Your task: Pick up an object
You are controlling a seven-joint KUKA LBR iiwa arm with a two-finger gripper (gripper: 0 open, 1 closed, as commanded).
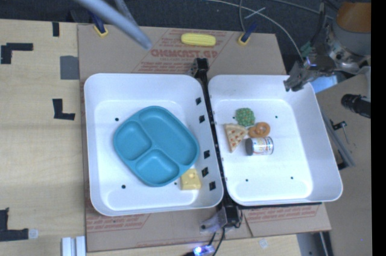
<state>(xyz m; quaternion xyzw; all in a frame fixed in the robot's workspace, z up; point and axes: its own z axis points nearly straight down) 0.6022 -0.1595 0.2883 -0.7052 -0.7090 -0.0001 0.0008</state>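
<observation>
A: Where was the gripper point(295, 83)?

B: At the far right corner of the right bin point(313, 185), over its rim. The arm point(350, 19) reached in above it from the right.

A: Open or closed?

B: I could not tell. It was small, dark and blurred there, and nothing could be made out in its grasp.

A: Touching the bin?

B: It seemed to sit right at the rim, though whether it touched was unclear.

A: And the things to pick up?

B: Clustered near the middle of the right bin, well apart from the gripper. A green broccoli piece point(244, 116) lay farthest from the near edge, a pretzel point(260, 128) just beside it, a pizza slice point(234, 136) toward the divider between the bins, and a small can point(261, 145) nearest the near edge.

A: How did the can lie?

B: On its side, long axis running left to right across the bin. The pizza slice's tip pointed toward the near edge.

A: The left bin point(96, 128)?

B: It held a blue divided plate point(155, 145), with a yellow cheese block point(190, 180) touching its near right corner.
</observation>
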